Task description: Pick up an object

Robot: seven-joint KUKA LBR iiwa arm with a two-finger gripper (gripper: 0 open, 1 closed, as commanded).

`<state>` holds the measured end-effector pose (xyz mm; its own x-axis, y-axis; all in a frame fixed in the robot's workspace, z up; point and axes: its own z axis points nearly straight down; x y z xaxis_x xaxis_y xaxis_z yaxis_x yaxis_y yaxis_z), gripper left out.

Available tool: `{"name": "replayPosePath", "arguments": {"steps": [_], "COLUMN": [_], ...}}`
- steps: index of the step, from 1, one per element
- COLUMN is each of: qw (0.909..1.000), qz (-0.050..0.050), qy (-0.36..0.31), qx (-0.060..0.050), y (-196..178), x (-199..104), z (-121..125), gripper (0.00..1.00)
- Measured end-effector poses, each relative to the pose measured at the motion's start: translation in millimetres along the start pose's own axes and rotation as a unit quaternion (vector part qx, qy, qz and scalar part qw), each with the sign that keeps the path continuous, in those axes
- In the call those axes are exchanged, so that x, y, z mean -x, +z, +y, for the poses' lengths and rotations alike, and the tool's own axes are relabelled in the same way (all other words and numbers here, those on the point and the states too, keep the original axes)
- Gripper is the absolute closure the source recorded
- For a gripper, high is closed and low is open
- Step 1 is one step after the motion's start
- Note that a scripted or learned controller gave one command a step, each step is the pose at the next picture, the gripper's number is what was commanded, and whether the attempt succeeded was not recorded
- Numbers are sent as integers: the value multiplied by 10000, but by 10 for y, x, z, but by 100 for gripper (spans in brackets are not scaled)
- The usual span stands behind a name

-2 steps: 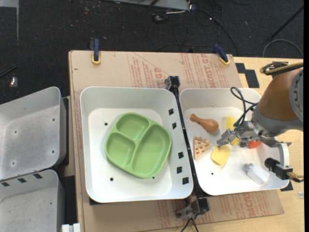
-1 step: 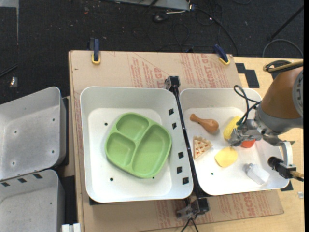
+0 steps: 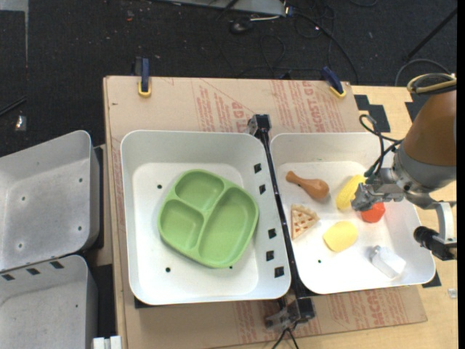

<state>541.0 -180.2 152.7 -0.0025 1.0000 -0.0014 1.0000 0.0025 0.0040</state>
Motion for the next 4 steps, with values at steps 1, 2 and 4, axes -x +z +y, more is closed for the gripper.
{"name": "replayPosePath", "arguments": {"steps": [1,2,4], "qw": [10000,10000,10000], "qz": [-2,-4,9], "qy": [-1,-1,-21], "qx": [-1,7,-17], "y": [-431,-873,-691], "x": [19,22,-948], "z": [54,69,304], "gripper": [100,100,100]}}
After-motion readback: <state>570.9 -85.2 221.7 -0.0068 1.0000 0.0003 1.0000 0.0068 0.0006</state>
